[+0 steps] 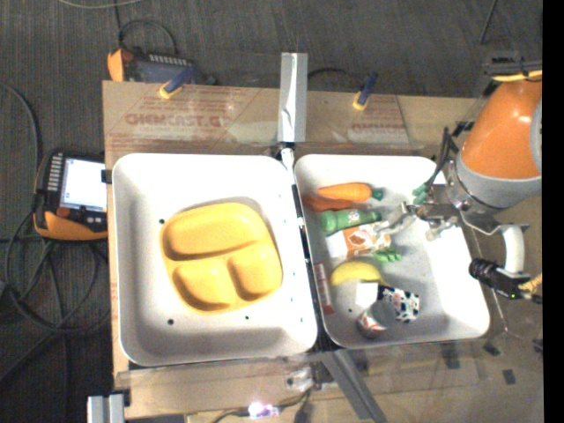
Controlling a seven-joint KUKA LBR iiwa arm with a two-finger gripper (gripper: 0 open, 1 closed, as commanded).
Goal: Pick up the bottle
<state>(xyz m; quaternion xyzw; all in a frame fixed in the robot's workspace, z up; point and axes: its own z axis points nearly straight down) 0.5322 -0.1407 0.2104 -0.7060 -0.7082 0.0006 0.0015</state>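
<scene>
Camera view: the bottle (349,219) is the green one lying on its side in the right bin (458,320), just below the toy carrot (345,192) and roughly parallel to it. Its darker cap end points right, toward the arm. Below it sits an orange-and-white packet (363,239), close to or touching it, then a small green piece (388,256), a yellow banana-like toy (354,272) and a black-and-white spotted toy (401,303) next to a small cup (372,324).

By the look of it the bottle is small, light, rigid plastic, smooth and round, so it would likely roll or slip if pinched off-centre. The best hold is probably across the middle of the body, square to its long axis, where there is a sliver of room between carrot and packet.

The gripper (412,211) hangs over the right half of the same bin, to the right of the bottle's cap end and clear of it, with nothing between the jaws. How wide they stand I cannot tell; the metal parts blur together. The left bin (132,324) holds a yellow divided tray (222,254)
</scene>
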